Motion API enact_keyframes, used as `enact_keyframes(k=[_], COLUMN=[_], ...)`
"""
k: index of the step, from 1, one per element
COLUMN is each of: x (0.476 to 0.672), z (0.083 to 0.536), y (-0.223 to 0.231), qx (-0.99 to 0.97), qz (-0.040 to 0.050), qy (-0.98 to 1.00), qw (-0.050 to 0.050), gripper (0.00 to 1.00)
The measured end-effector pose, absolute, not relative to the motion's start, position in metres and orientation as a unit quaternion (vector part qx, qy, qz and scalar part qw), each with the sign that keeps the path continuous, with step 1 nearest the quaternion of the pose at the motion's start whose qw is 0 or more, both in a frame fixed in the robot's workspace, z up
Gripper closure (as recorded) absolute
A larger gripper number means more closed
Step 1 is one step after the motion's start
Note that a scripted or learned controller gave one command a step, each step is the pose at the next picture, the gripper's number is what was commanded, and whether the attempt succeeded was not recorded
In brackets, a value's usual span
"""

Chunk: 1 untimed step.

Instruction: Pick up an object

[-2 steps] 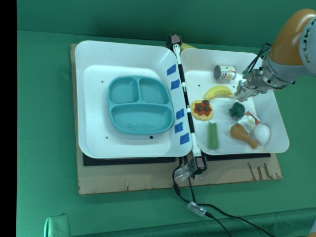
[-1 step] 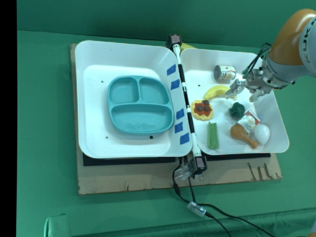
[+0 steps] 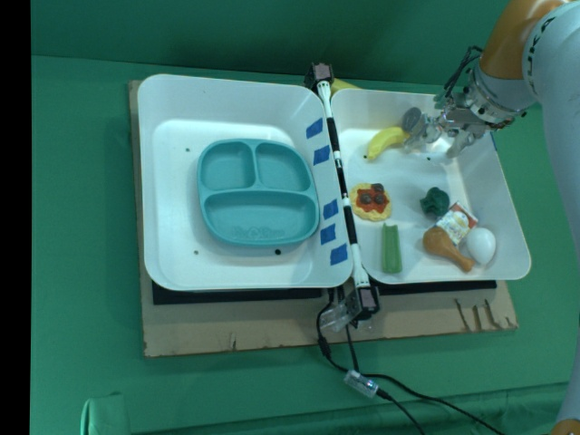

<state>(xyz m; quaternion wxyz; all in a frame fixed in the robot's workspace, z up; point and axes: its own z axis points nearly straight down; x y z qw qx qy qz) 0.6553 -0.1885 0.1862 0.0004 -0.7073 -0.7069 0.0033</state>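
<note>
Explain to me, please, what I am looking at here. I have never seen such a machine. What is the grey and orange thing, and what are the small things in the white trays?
The grey and orange thing is a robot arm. It reaches in from the right, and its tool hangs low over the right bin, near a toy banana. I cannot tell whether it holds anything. The one camera looks down on the bench at a slant. The right bin also holds toy food: a small pizza, a green stick, broccoli, a chicken leg and a white egg. The left bin holds a teal divided plate.
</note>
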Motion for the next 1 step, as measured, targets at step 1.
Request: enact_keyframes(k=[1], x=[0.6576], z=[0.2046], y=[-0.1921], qx=[-0.709], qz=[0.0031], qy=[-0.705], qw=[-0.008], gripper=[1.00])
